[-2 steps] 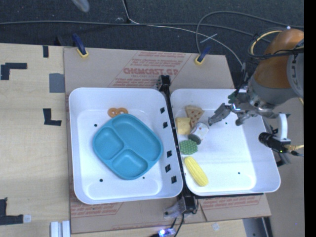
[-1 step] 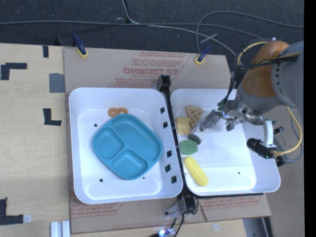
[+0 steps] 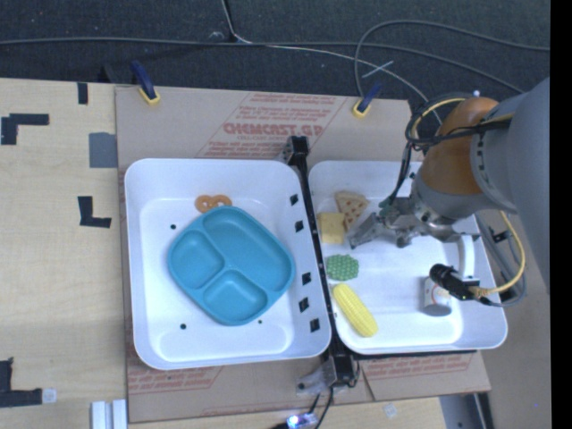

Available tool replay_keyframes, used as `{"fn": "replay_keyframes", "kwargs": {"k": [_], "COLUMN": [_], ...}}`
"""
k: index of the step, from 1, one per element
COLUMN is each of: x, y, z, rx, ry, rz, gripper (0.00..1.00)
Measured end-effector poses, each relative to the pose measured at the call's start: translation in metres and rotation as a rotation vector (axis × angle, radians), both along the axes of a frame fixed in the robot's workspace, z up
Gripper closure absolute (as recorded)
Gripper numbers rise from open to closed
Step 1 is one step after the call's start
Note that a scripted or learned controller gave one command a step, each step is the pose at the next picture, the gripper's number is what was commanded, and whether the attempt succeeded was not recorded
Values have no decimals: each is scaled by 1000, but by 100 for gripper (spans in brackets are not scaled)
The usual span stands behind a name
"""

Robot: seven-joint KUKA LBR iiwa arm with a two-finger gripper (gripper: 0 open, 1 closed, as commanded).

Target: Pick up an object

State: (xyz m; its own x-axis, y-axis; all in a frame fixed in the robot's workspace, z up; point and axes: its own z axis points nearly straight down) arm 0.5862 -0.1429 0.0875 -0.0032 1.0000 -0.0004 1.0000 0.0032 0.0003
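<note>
The right bin [image 3: 474,329] holds several toy foods along its left side. A tan waffle-like wedge [image 3: 351,206] lies at the top, with a pale yellow block [image 3: 331,227] just below and left of it. Lower down are a green round piece [image 3: 341,266] and a yellow corn cob [image 3: 354,308]. My gripper [image 3: 363,233] is low over the right bin, pointing left, its tip beside the yellow block and under the wedge. Nothing can be seen held in it.
The left bin [image 3: 143,195] holds a blue divided plate [image 3: 231,263] and a small orange pretzel [image 3: 213,203] behind it. A black divider [image 3: 308,239] runs between the bins. The arm's wrist and cables [image 3: 456,280] hang over the right bin's right half.
</note>
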Motion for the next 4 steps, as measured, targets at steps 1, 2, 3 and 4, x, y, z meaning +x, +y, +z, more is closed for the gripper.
{"fn": "replay_keyframes", "kwargs": {"k": [1,2,3,4], "x": [-1,5,3,3], "y": [0,-5,-5,-5], "z": [11,56,119,151], "rx": [0,0,-1,-1], "ry": [1,-2,-4,-2], "rz": [0,-2,-2,-2], "gripper": [100,100,100,100]}}
